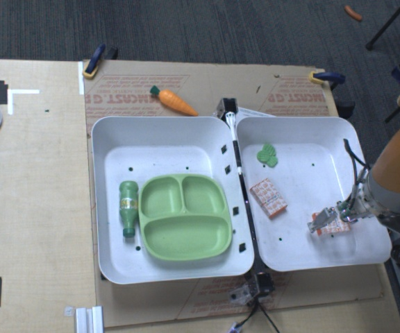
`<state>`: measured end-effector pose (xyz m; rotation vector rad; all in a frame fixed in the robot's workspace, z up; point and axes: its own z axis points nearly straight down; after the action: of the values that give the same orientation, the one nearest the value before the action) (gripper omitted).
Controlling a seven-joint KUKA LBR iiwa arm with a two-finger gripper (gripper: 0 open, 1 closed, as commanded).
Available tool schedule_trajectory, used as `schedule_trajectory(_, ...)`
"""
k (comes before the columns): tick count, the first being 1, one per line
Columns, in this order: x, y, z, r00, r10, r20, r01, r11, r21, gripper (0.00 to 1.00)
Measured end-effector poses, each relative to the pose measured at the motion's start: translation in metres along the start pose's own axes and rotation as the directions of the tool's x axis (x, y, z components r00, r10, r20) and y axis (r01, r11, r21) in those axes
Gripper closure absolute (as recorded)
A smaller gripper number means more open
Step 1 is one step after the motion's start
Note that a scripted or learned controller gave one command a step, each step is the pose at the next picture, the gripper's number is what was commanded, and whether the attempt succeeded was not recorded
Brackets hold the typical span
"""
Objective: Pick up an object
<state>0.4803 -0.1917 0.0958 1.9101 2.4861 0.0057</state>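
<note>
Patterned pink rectangular block (268,198) lies flat in the right white bin (304,255), at ten o'clock from your gripper (328,222). Low at the bin floor, whether it grips anything you cannot tell.

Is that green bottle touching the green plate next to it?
Touching. The camera view shows the green bottle lying with its side against the left rim of the green plate, no gap between.

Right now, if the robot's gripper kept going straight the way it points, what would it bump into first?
The gripper points left across the right bin. Going straight on, it would probably meet the small patterned box first, though it might slip just below it. Depth is hard to judge from this slanted view.
</note>
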Motion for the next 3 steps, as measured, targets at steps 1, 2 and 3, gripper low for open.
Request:
schedule_trajectory(1, -0.001, 0.003, -0.011, 1.0, 0.002, 0.002, -0.002, 1.0, -0.006, 1.0)
schedule_trajectory(2, 0.06, 0.08, -0.094, 1.0, 0.029, -0.002, -0.029, 1.0, 0.007, 1.0)
schedule_trajectory(3, 0.06, 0.08, -0.094, 1.0, 0.029, -0.002, -0.029, 1.0, 0.007, 0.0)
